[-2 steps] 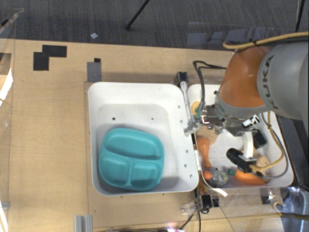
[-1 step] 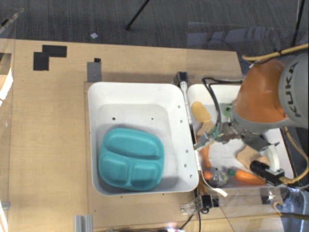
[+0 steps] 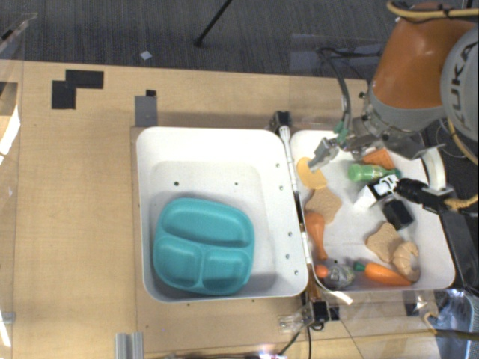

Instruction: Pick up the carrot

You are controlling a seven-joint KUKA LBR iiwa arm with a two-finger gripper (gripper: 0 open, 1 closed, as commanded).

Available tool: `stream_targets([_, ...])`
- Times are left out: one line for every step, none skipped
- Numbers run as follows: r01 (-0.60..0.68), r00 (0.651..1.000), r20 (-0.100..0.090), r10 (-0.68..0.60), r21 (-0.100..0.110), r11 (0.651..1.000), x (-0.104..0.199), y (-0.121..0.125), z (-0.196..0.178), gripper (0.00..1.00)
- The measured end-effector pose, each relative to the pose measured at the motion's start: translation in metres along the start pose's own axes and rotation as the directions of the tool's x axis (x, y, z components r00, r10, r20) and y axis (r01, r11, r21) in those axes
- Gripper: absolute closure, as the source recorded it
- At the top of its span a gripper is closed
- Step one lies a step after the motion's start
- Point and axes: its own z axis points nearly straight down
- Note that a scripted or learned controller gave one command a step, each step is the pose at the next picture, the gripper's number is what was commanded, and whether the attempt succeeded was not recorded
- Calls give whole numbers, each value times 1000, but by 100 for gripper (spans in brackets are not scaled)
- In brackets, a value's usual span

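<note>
While you scan the counter [image 3: 75, 223] from the left, the left bin [image 3: 217, 144] holds a teal divided tray [image 3: 202, 245]. Next, the right bin [image 3: 441, 264] holds the carrot [image 3: 383, 274] at its near edge among mixed food items. Over its far side the pincer [image 3: 326, 152] hangs slanted; you cannot tell its state.

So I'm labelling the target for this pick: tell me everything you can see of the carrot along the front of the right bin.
The carrot is orange and tapered, smooth like a plastic toy, with a small green tip at its left end. It lies flat, nearly level, along the front wall of the right bin. A beige lumpy piece touches it from above. The claw is apart from it, near the bin's back left.
</note>
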Motion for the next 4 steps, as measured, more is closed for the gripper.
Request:
stream_targets([285, 958, -8, -285, 11, 958, 8, -27, 71, 0])
stream_targets([364, 931, -9, -364, 9, 931, 22, -40, 83, 0])
stream_targets([470, 883, -10, -470, 7, 883, 47, -43, 83, 0])
stream_targets([659, 752, -3, -659, 3, 752, -16, -18, 83, 0])
